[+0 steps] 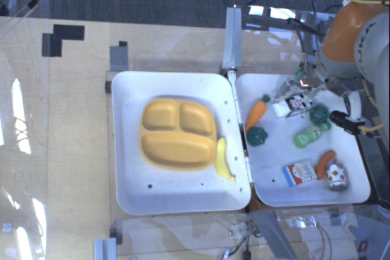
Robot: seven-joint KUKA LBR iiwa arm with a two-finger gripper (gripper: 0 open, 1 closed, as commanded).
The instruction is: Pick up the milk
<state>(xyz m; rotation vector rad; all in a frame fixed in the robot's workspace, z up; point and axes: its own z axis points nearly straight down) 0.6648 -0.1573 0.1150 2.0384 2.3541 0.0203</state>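
Observation:
The milk (295,105) is a small white carton with dark markings, lying at the back of the right bin (268,189). My gripper (298,91) hangs just behind and above it, reaching in from the right under the orange wrist band. Its fingers look spread, open, with the carton's far edge right below them. I see nothing held between the fingers.
Around the milk lie a carrot (256,112), a broccoli (256,136), a dark green piece (319,114) and a green bottle (311,135). Nearer the front are a red and blue box (299,173), a sausage (326,161) and a spotted can (336,176). The left bin (128,131) holds a yellow tray (178,133) and a banana (223,159).

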